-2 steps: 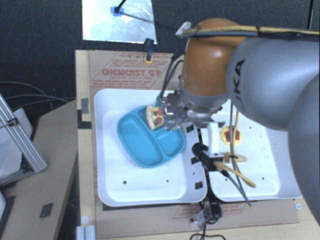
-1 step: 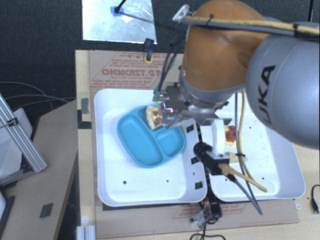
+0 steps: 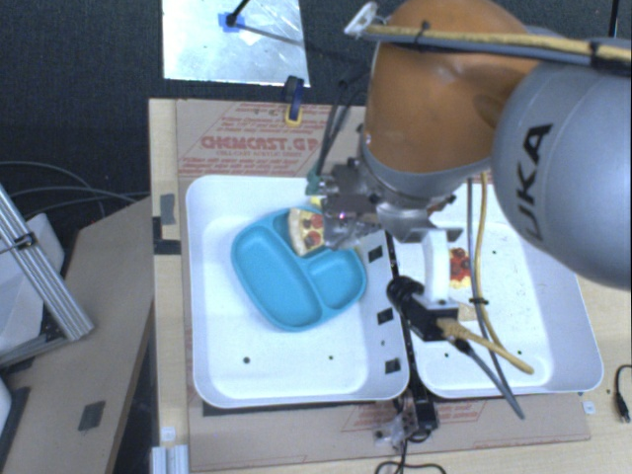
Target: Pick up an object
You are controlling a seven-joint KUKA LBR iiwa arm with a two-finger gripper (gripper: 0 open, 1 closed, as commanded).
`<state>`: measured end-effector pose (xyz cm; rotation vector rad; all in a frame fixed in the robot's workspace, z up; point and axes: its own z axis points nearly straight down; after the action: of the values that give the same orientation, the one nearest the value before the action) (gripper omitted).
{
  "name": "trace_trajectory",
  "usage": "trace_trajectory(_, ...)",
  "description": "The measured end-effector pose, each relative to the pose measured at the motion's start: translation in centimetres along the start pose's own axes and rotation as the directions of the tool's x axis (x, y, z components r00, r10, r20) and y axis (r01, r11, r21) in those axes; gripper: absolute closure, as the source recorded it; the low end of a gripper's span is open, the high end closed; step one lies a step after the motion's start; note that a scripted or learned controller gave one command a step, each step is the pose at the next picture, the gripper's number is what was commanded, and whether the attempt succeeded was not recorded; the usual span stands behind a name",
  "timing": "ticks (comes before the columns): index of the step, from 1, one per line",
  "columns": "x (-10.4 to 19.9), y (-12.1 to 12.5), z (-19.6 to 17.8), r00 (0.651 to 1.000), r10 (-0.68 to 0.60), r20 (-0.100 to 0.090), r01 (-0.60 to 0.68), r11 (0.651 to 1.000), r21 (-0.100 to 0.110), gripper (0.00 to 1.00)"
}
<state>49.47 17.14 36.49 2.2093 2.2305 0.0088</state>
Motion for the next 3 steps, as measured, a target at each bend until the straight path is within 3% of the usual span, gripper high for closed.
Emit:
trace_trajectory(1, -0.2, -0.7, -12.3, 1.0, 0.004, -0.003, -0.004, 1.0, -0.008, 1.0)
trace_trajectory(3, -0.2, -0.6, -13.8, 1.0, -0.007, -0.001, 0.007, 1.0, -0.002, 1.0)
